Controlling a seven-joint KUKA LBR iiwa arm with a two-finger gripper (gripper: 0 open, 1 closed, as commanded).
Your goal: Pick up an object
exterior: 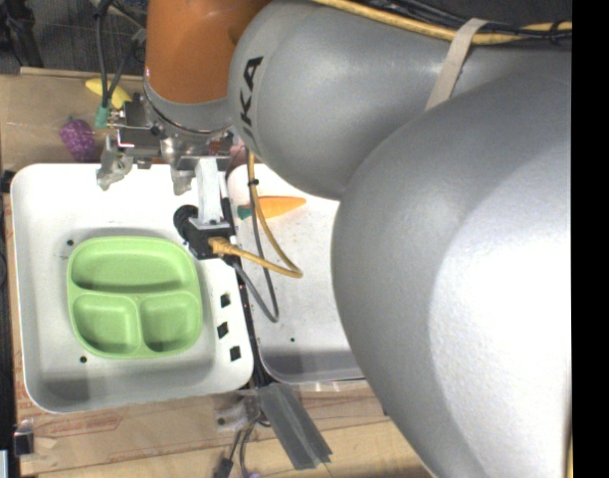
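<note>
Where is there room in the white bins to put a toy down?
Left bin: bare strips between the green tray and its walls. Right bin: a bare patch below the orange carrot. The top middle is crowded by the gripper and cables.

green divided tray (135, 297), flat, left bin (36, 227)
</note>
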